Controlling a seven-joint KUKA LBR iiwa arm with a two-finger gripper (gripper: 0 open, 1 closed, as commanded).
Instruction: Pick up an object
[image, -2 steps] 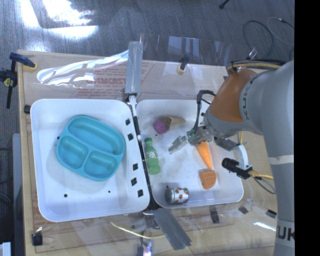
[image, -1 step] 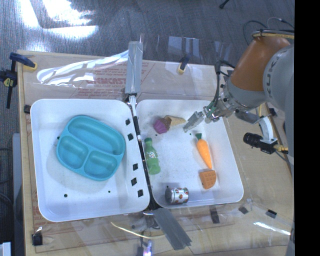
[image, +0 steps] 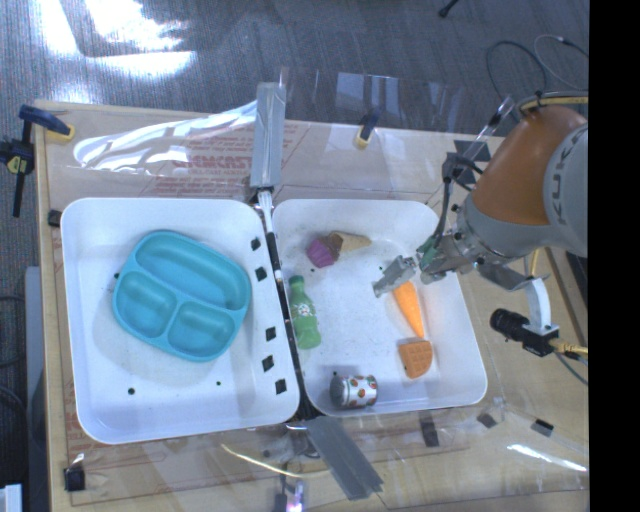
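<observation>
While my grey two-finger claw (image: 392, 277) hung low beside the orange plastic carrot (image: 409, 306), nothing was lifted yet; whether it was open, I couldn't tell.

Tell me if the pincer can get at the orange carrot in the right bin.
Probably yes. The pincer hovers right beside the top of the orange carrot-shaped toy, which lies alone on the right white bin's floor, nothing covering it.

You look down from one fixed camera above the tabletop (image: 520, 460), at a slant and fairly near; both bins fit, and the arm (image: 525, 185) enters from 3 o'clock.
</observation>
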